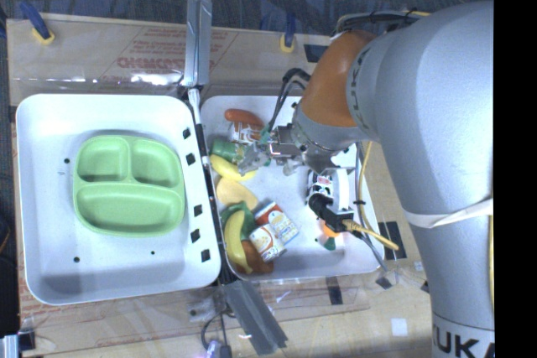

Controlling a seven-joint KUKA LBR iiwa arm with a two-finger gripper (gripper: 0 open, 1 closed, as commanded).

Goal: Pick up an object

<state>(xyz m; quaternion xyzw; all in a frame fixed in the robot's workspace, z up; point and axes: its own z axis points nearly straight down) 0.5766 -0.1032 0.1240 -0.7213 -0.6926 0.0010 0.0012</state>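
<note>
My gripper [250,148] reaches in from the right, low over the upper left part of the right bin [362,262]. It hovers among a red sausage [243,115], a green item [224,151] and a yellow banana-like piece [225,168]. Whether it touches any of them is unclear. Closer to the front lie another yellow piece [238,195], a banana [236,241] and a small orange-and-white carton [273,234]. A small orange carrot-like item [329,241] lies to the right of the carton. The arm hides the bin's right part.
The left bin [42,247] holds a green divided plate [130,184]. A divider with black clips [198,205] separates the two bins. The large grey arm [428,113] with its orange band covers the right side of the bench.
</note>
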